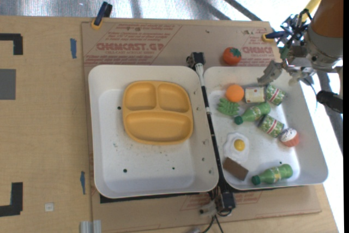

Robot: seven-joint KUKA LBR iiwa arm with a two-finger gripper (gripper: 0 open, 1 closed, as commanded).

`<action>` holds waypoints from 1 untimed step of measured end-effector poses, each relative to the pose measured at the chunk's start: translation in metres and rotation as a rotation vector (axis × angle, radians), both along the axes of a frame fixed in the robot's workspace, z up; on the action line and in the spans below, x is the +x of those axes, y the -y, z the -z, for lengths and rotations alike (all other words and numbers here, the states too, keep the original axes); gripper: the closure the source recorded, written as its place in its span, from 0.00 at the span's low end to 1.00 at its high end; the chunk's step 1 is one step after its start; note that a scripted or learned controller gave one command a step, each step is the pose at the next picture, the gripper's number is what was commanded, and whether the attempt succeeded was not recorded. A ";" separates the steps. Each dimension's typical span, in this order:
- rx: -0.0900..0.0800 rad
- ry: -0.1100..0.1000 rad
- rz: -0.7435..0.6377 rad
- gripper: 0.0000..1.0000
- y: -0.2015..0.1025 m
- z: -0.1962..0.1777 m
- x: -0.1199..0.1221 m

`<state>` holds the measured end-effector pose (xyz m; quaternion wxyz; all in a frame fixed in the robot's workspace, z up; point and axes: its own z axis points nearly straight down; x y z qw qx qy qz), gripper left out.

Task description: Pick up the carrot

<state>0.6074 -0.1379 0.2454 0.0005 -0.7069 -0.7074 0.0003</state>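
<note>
One carrot (pixel 234 94), taken to be the stubby orange piece with the green top trailing down-left, is lodged upper left in the right bin (pixel 272 153), left of and just below the gripper (pixel 282 75), whose fingers are spread wide, nothing held.

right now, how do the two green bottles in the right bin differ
The upper green bottle lies mid-bin, crowded against the broccoli and a green can; the lower green bottle lies near the front wall, with only the brown block nearby. The lower one's label looks yellower. Both lie on their sides, caps pointing left.
</note>
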 end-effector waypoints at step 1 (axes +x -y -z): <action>-0.004 0.014 0.162 0.00 -0.030 0.120 -0.044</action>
